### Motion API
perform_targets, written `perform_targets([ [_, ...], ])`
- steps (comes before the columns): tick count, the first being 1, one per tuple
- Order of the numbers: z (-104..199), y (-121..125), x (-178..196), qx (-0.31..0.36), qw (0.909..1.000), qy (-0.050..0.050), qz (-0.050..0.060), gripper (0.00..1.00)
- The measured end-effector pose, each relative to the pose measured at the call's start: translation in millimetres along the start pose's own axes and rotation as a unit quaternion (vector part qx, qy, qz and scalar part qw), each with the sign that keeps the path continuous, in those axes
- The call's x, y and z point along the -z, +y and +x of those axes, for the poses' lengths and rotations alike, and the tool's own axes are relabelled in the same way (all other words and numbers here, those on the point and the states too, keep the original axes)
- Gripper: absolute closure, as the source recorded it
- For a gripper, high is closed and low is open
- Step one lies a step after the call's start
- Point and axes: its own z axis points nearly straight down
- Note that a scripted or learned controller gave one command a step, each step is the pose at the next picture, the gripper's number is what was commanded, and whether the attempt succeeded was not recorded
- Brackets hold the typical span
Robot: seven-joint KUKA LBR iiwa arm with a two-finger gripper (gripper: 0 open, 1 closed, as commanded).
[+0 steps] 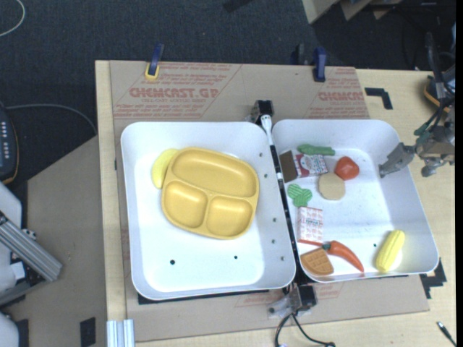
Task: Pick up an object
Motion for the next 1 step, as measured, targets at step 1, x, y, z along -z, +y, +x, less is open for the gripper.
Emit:
perform_targets([
  [1, 0.5, 2.5, 7.2, 0.002, 1.0000, -0.002, -0.007, 0.00],
])
